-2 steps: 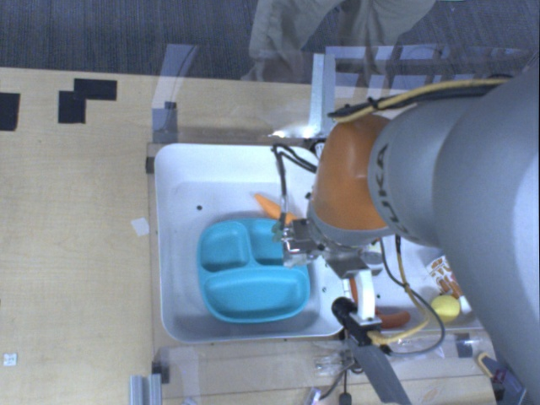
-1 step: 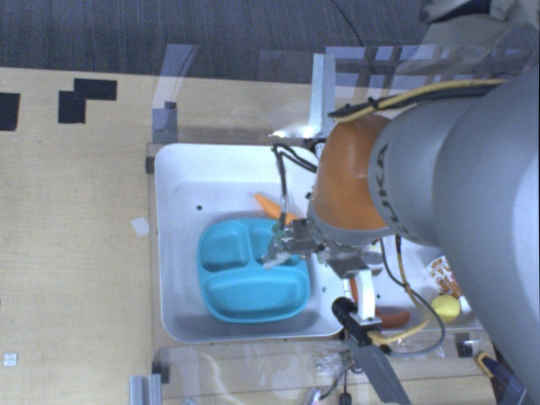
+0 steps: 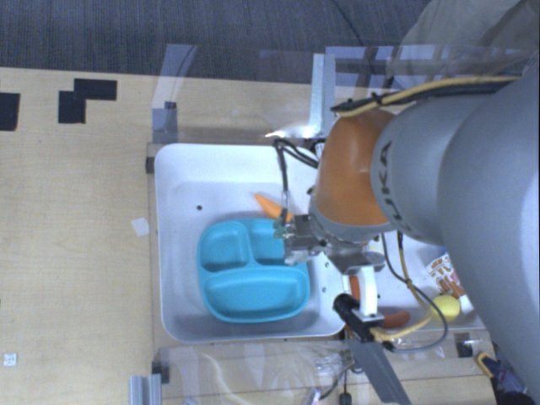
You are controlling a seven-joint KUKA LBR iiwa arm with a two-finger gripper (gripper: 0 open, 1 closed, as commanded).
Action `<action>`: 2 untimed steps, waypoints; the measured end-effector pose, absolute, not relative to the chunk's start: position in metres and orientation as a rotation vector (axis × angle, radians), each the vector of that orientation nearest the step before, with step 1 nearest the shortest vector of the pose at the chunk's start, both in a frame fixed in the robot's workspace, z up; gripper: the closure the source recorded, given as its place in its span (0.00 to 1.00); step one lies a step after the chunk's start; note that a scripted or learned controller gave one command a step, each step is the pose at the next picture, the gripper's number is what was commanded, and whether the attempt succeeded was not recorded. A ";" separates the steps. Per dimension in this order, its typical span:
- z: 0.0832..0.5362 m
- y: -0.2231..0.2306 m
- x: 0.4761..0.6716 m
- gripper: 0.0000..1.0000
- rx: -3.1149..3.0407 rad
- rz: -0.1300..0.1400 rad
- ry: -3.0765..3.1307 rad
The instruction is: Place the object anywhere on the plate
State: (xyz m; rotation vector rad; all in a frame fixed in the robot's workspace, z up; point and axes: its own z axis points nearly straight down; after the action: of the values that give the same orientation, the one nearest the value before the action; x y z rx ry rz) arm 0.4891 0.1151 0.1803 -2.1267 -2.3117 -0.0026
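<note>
A blue divided plate lies in the left white bin, toward its near side. An orange carrot-shaped object lies on the bin floor just behind the plate's right rear compartment. The arm's orange band and grey wrist hang over the plate's right edge. The gripper sits low at that edge, right beside the carrot's near end. The wrist hides most of the gripper.
In the right bin, partly under the arm, lie a yellow round item, a red-brown sausage-shaped item and a printed packet. Cables trail from the wrist. The wooden bench spreads out to the left.
</note>
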 end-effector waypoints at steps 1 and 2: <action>0.183 0.045 0.589 1.00 -1.996 -0.001 -2.428; 0.185 0.022 0.645 1.00 -1.733 -0.005 -2.626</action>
State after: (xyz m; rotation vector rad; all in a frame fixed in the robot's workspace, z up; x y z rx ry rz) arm 0.6453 0.0221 0.1847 -1.7334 -2.6256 -0.0047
